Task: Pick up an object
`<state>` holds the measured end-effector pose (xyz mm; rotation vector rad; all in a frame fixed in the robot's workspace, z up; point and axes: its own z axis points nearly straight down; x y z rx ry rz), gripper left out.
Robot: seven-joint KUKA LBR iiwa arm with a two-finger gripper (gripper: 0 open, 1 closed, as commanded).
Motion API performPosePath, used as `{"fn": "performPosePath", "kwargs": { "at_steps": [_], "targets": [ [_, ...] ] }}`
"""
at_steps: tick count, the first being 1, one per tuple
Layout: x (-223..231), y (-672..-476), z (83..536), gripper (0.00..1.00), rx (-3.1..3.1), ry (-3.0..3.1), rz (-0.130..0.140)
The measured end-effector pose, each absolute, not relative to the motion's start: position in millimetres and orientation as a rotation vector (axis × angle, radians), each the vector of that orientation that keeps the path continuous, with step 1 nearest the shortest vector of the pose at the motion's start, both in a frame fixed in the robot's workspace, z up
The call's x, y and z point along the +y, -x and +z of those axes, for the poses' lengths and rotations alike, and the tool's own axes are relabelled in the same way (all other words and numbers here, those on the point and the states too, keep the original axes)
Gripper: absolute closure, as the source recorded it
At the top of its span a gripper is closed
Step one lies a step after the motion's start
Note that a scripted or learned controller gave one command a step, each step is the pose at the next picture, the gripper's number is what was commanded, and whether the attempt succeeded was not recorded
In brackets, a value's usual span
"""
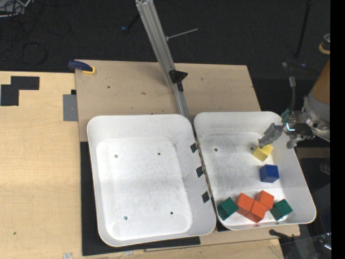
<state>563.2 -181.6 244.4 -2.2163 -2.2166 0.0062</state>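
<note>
Touching a small yellow block (pixel 262 154), the end effector (pixel 268 139); its grip state is unclear.

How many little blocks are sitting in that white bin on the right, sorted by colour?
Yellow block: 1
Blue block: 1
Orange blocks: looks like 3, packed tightly together
Green blocks: 2
Total: 7

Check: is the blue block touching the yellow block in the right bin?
Apart. The camera view shows a strip of white bin floor between the yellow block and the blue block, which lies nearer the camera.
</note>
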Motion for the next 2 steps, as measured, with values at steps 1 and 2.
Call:
{"fn": "performPosePath", "kwargs": {
  "at_steps": [1,2],
  "targets": [
    [-182,-564.0,247,0.0,-2.219,2.22,0.002],
    [-184,-564.8,203,0.0,-2.215,2.219,0.006]
  ]
}}
